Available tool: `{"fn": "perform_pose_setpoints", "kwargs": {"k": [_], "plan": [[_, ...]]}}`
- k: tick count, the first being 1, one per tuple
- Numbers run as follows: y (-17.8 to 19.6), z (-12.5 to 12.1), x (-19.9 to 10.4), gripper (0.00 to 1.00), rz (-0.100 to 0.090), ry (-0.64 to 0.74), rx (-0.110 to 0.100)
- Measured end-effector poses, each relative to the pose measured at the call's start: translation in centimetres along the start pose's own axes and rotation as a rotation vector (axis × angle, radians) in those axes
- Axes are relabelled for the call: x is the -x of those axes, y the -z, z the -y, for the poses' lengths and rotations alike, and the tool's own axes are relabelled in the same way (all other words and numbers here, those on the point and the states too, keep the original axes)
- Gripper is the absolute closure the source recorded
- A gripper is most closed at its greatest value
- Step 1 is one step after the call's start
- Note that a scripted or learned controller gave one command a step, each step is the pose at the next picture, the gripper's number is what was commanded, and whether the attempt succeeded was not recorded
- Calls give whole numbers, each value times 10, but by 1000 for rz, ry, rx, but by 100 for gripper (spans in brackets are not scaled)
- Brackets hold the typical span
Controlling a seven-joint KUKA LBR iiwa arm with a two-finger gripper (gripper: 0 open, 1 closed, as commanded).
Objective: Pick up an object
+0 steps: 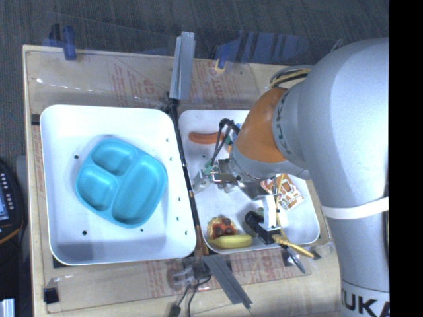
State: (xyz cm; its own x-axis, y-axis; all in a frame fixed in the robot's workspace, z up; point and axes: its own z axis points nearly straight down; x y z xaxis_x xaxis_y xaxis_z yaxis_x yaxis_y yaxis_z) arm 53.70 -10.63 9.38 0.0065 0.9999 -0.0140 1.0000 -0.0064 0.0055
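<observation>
My gripper (220, 174) reaches down into the right bin (305, 233), near its left wall, with the grey arm and its orange band covering the bin's middle. An orange-red sausage (202, 137) lies at the bin's far end, just above the gripper. Along the near edge lies a yellow banana (231, 242), with a small red and yellow food piece (222, 227) touching it. A white and orange packet (287, 193) peeks out from under the arm on the right. I see nothing between the gripper's tips.
The left bin (59, 177) holds a blue divided plate (121, 181) in its middle. A raised wall separates the two bins. A grey metal bar (181, 65) stands behind them, and clamps sit at the bench's near edge.
</observation>
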Motion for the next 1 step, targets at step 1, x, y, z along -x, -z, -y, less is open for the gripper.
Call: {"fn": "perform_pose_setpoints", "kwargs": {"k": [1], "plan": [[0, -1, -1, 0, 3, -4, -1]]}}
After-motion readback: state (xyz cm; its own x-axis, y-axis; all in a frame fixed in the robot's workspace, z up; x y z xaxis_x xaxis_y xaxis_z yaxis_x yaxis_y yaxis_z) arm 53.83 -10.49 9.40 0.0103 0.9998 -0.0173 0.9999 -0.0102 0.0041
